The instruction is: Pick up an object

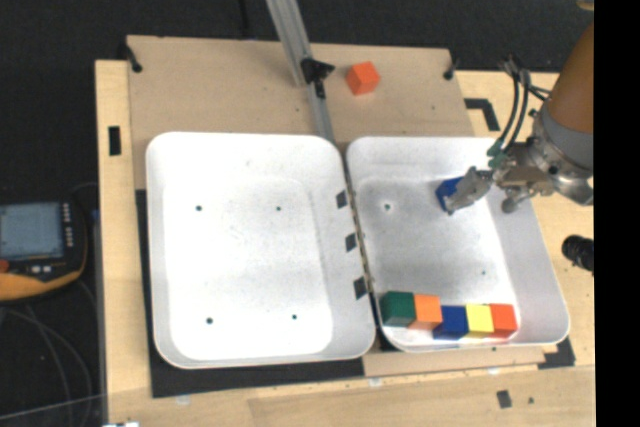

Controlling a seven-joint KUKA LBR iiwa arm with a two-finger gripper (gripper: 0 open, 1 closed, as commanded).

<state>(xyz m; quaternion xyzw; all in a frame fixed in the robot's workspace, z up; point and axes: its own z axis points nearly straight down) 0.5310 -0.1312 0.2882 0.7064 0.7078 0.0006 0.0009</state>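
Wooden bench, two white bins side by side, and me over the right bin (520, 215) with something blue at my tips.

My gripper (462, 195) hangs above the upper part of that bin, and a blue block (448, 192) sits right at my fingers; whether they are closed on it or merely beside it I cannot tell from this slant (it is small and partly hidden by my own metal). To do this well, I judge I should be centred on the block, squeeze square on two flat faces, and rise straight without dragging. If it slips, a row of blocks (450, 315) (green, orange, blue, yellow, orange-red) lies along the bin's near wall, touching one another, harder to separate. An orange cube (362, 78) rests on the board beyond both bins.
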